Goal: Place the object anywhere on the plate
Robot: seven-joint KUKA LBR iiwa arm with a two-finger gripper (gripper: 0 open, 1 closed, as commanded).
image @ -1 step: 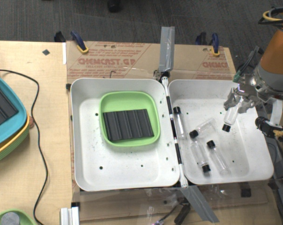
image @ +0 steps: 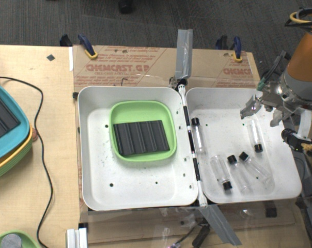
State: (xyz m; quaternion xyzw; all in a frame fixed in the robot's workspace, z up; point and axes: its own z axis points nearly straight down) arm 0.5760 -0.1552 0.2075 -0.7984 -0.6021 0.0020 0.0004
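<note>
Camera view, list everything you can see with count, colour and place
bins: two, white, side by side on the bench
plate: one, green, in the left bin
ribbed pad: one, dark grey, on the plate
tubes: about five, clear with black caps, in the right bin
clamps: two, blue and yellow, at the cardboard's far edge
stacked dishes: teal on top, at the left edge
arm: one, grey with orange band, right side
pincer: one, above the right bin

You have open floor around the plate point(image: 142, 137) in the left bin point(image: 89, 154), while scattered tubes point(image: 221, 172) clutter the right bin point(image: 285, 190).
</note>
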